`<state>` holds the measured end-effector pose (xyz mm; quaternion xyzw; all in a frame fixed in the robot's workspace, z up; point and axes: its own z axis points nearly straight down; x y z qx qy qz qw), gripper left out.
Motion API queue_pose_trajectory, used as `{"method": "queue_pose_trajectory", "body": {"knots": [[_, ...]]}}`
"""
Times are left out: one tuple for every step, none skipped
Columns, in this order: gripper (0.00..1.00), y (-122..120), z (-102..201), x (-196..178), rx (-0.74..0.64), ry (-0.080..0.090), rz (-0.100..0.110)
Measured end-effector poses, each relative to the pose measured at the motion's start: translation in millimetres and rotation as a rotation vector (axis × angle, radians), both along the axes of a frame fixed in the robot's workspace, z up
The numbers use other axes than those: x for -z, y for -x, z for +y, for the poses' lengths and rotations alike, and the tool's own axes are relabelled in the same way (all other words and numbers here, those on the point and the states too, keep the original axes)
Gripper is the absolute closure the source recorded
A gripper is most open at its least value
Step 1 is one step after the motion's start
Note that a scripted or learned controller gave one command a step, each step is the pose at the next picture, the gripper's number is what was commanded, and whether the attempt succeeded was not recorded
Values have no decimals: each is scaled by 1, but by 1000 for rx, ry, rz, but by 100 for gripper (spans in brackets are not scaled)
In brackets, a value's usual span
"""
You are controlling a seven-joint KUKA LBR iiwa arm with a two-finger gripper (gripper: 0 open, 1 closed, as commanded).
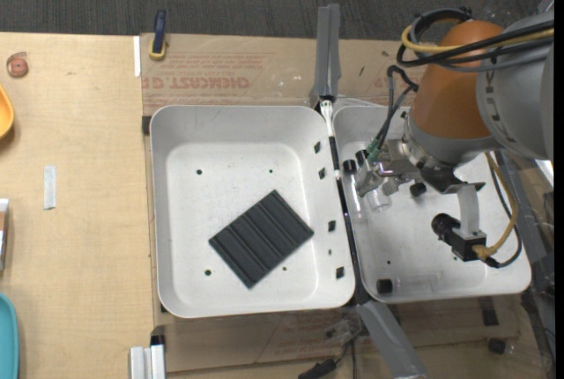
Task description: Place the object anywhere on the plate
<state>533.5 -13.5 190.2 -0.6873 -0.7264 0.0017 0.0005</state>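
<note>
While a dark ribbed plate (262, 238) lies tilted on the floor of the left bin (176, 298), toward its near side, the gripper (377, 189) hangs low over the right bin (520, 276) beside the divider (finger spread and any load cannot be told); farther right, the orange-banded arm (467, 78) looms.

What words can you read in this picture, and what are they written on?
"CHEMCAST GP" or close to it, in faded red letters, upside down, on the cardboard behind the left bin; only partly readable.
Smaller red print beside it on the cardboard: too blurred to read.
The dark ribbed plate in the left bin: no writing visible.
</note>
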Motion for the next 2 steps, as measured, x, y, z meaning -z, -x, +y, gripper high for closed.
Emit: {"method": "queue_pose_trajectory", "body": {"knots": [[100,21,85,-16,30,0,1],[100,-53,132,-24,-34,2,0]]}}
